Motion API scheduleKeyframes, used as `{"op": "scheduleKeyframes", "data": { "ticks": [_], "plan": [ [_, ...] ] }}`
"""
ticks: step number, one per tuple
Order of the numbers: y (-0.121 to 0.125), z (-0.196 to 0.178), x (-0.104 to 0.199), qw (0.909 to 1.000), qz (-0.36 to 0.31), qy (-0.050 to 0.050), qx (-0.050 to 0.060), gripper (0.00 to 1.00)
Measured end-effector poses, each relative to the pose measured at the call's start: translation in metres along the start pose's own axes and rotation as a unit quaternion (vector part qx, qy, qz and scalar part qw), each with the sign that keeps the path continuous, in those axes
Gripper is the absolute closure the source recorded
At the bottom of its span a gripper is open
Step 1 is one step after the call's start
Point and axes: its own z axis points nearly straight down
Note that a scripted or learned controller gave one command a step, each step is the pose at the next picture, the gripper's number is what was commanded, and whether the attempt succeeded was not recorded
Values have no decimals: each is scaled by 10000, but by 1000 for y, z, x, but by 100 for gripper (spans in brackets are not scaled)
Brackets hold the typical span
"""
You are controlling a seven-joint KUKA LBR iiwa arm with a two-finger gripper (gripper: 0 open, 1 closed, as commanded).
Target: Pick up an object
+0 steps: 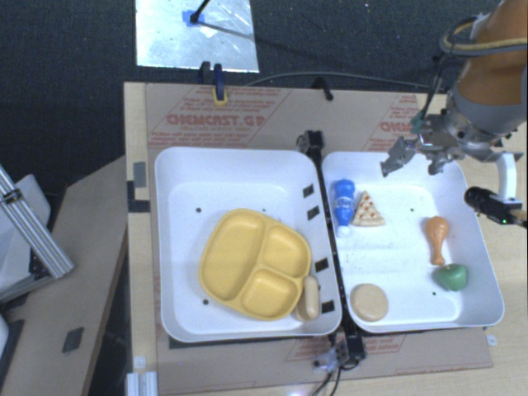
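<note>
My gripper [417, 161] hangs over the far edge of the right bin [483, 299], its two dark fingers spread apart with nothing between them. Below it in that bin lie a blue bottle [342, 200] against the left wall, a pizza slice [368, 210] beside the bottle, a chicken drumstick [437, 238] toward the right, a green pepper [451, 277] near the drumstick's lower end, and a round tan cookie [369, 302] at the front.
The left bin [177, 188] holds a yellow divided tray [256, 262] and a small bread roll [309, 298] by its front right corner. A black divider with clips [323, 221] runs between the bins. A grey metal bracket [25, 229] stands at far left.
</note>
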Motion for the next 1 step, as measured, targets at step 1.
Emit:
{"op": "scheduleKeyframes", "data": {
  "ticks": [1],
  "plan": [
    [-8, 56, -4, 10000, 10, 2, 16, 0]
  ]
}}
